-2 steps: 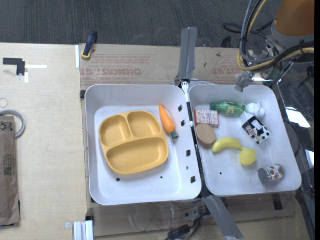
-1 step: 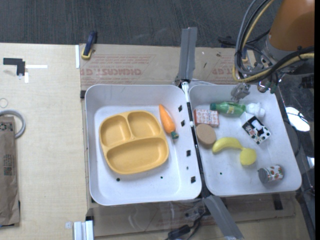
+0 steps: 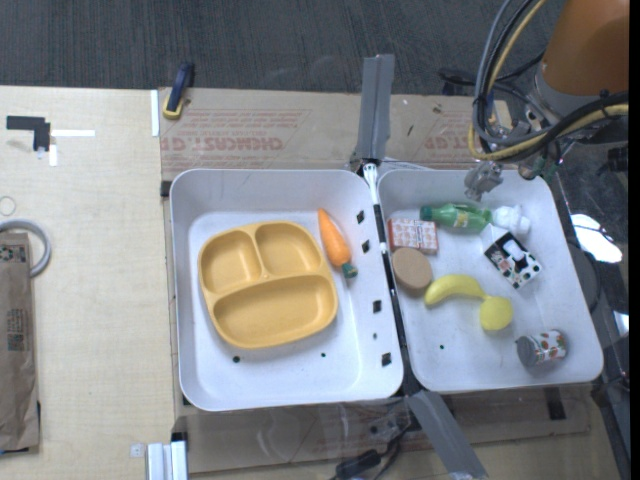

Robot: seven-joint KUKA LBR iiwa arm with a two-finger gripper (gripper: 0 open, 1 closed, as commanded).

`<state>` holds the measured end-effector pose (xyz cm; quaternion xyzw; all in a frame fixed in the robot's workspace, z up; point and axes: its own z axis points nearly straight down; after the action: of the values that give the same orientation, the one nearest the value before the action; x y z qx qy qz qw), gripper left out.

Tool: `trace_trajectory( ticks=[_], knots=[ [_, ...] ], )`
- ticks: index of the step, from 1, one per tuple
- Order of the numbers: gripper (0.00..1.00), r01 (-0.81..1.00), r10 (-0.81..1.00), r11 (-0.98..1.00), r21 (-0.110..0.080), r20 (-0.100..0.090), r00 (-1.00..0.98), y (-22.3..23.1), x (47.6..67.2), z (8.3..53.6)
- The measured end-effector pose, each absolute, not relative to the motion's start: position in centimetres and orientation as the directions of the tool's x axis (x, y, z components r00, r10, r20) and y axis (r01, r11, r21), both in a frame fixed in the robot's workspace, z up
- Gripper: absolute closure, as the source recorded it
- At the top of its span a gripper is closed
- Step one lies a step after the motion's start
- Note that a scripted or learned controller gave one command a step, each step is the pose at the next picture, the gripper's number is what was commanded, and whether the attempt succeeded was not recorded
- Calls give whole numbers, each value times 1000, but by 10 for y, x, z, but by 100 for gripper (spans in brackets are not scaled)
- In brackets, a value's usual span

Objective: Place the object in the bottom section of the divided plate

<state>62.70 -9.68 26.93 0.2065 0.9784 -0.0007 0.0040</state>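
A yellow divided plate (image 3: 268, 284) lies in the left bin, with its large bottom section (image 3: 275, 311) bare and two smaller sections above it. An orange toy carrot (image 3: 335, 238) rests just off the plate's right rim. My gripper (image 3: 484, 179) hangs over the far edge of the right bin, just above a green bottle (image 3: 456, 215) lying on its side. It is well apart from the plate, and nothing is seen in its grasp.
The right bin (image 3: 572, 298) holds a red-and-white box (image 3: 413, 234), a brown disc (image 3: 411, 269), a banana (image 3: 454, 289), a lemon (image 3: 496, 313), a black-and-white carton (image 3: 513, 261) and a small can (image 3: 541, 348). A grey divider (image 3: 375, 108) stands between the bins at the back.
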Motion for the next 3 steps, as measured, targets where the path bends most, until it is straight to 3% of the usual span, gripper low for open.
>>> trace_trajectory(
  ticks=[1, 2, 3],
  knots=[
    [100, 609, 609, 793, 0, -5, -793, -154, 649, 354],
    [100, 602, 602, 799, 0, -3, -799, -147, 644, 442],
    [100, 693, 693, 721, -1, -2, -721, -211, 615, 382]
  ],
)
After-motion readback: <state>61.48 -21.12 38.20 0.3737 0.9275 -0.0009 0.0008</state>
